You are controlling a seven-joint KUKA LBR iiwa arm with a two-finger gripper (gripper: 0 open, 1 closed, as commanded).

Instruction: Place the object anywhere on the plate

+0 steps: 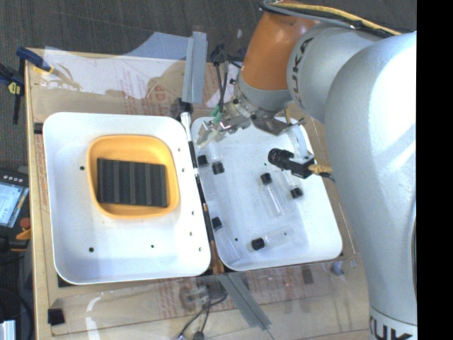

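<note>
Nearest me, along the front of the right shallow white bin point(322, 243), a clear plastic vial with a black cap point(269, 241) lies flat. A second clear vial point(271, 192) lies near the bin's middle, with more small black caps scattered around it. In the left white bin point(64, 250), well apart from the vials, sits the yellow rounded-square plate with a dark ribbed centre point(132, 174). Farther back, my gripper point(221, 127) hangs over the right bin's far-left corner; I cannot tell how it is set.
</note>
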